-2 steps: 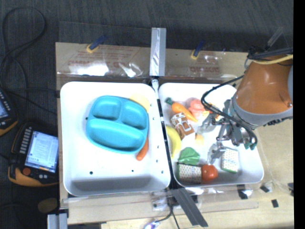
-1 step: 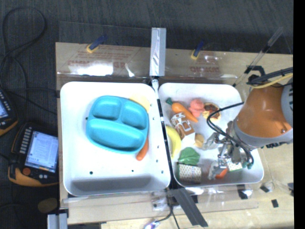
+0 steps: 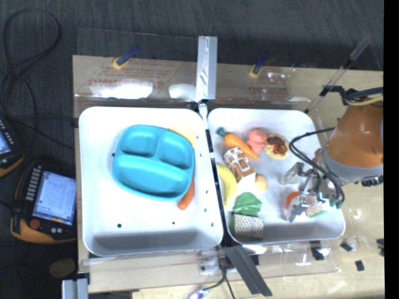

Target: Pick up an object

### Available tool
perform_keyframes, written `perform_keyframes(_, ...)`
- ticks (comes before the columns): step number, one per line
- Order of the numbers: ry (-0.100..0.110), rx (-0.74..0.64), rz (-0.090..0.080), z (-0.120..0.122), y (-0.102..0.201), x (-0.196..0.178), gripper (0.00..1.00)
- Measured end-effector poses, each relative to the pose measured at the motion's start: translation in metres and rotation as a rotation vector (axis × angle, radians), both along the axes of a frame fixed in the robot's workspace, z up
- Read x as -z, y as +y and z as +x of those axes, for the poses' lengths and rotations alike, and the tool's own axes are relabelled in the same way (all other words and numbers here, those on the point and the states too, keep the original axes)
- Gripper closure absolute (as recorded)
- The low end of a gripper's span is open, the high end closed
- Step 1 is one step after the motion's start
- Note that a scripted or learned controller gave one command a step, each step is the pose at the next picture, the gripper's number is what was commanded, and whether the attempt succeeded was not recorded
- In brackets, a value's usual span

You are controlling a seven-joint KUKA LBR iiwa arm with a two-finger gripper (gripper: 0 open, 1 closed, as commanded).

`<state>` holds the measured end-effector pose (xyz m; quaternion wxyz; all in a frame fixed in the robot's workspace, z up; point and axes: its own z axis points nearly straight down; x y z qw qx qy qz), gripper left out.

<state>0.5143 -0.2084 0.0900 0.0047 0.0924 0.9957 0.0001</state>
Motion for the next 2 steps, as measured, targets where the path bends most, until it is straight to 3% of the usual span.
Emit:
perform_keyframes(1,0.008,-0.199,-0.001,0.031,0.030,-0.043,0.00)
perform_keyframes(2,0.000,-0.221,-0.004,0.003,-0.014,0.000,0.00)
